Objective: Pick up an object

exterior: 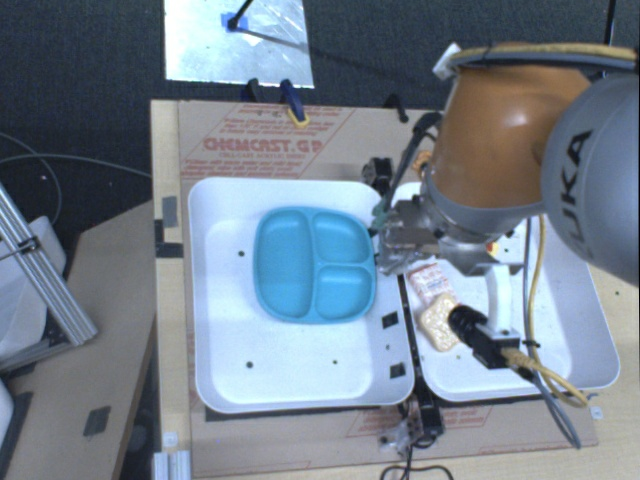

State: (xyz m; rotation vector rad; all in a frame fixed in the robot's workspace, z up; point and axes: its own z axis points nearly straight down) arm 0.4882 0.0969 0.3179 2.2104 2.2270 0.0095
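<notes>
Scene: A grey KUKA arm with an orange band reaches in from the right over two white bins on a cardboard-covered worktop (260, 138).
End effector: The end effector (403, 248) sits low at the seam between the bins. The wrist hides its tip, so whether it is released or clenched cannot be told.
Left bin: The left bin (215, 368) holds a blue divided plate (313, 265) lying flat, its right rim just beside the end effector.
Right bin: The right bin (590, 358) holds a small pale packet (430, 281) with a tan biscuit-like piece (438, 320) touching it, both against the bin's left wall.
Progress: Nothing appears lifted; all three things rest in their bins. The approach looks made, while the grasp and lift seem left to do.
Likely target: The packet or the plate's rim, judging by nearness; which one is unclear.
</notes>
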